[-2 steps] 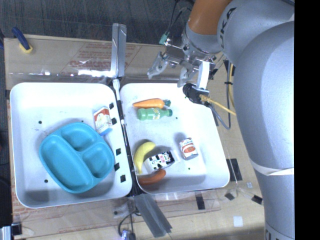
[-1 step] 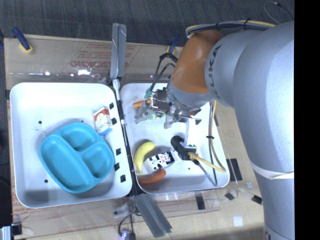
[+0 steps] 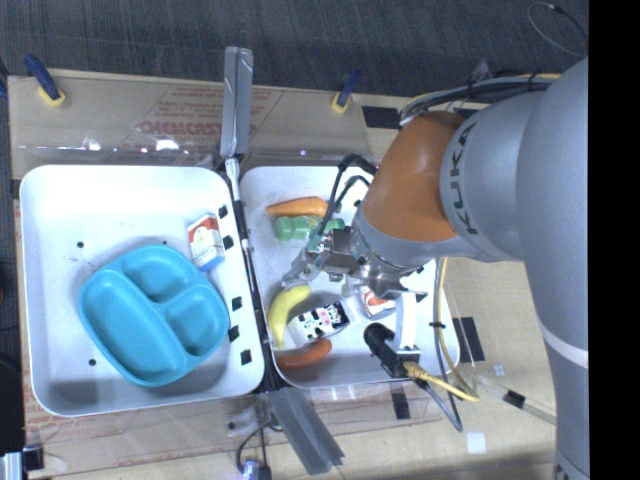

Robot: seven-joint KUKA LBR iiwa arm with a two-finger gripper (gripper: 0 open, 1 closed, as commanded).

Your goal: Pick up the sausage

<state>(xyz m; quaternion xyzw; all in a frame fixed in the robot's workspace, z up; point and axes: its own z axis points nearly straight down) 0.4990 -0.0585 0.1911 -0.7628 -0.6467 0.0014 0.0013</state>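
The sausage, reddish brown and short, lies at the front edge of the right bin, just below a yellow banana and a small black-and-white cow-patterned item. My gripper hangs over the middle of the right bin, above the banana and well back from the sausage. Nothing shows in its grasp. The big grey arm with its orange band covers the right half of this bin.
An orange carrot with a green end lies at the back of the right bin. The left bin holds a blue divided plate and a small red-and-white carton. A metal divider separates the bins.
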